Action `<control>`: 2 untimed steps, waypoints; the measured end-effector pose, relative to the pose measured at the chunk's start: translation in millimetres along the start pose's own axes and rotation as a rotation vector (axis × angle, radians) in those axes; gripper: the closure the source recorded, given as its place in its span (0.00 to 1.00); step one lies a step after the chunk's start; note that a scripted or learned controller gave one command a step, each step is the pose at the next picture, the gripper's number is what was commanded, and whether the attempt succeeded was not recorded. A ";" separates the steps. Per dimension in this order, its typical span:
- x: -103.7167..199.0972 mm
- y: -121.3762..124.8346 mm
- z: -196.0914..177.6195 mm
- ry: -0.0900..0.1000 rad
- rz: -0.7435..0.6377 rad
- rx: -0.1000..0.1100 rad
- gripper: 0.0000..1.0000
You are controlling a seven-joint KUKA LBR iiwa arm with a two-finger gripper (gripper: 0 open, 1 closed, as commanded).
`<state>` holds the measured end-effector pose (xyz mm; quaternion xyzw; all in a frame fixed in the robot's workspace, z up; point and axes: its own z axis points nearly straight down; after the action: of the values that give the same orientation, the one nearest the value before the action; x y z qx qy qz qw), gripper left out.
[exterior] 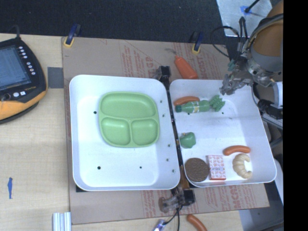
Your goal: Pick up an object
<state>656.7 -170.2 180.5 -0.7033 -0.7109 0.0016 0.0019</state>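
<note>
Grey arm (266, 37) at upper right, pincer (231, 87) pointed downward.

R bin (260, 129) centre open, toys along rim, green bottle (192, 107) nearest claw (230, 88)

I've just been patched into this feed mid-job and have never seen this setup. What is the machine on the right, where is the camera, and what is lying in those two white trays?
The camera is fixed above the bench and looks down at a slant. The grey and orange machine on the right is a robot arm; its gripper hangs over the far edge of the right bin.

That bin holds toy food: a green bottle lying beside a piece of broccoli, a sausage just behind the bottle, a green pepper, a brown cookie, a red and white packet, another sausage and a croissant.

The left bin holds a green divided plate. An orange carrot lies on the cardboard behind the bins. The device at far left is a handheld control pad.

I see nothing between the gripper's fingers.
</note>
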 end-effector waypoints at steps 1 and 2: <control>0.0 -0.1 0.1 0.000 0.000 0.000 0.00; -12.1 -6.0 49.8 -0.002 0.006 0.000 0.00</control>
<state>650.6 -182.3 130.7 -0.7054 -0.7088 0.0023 0.0014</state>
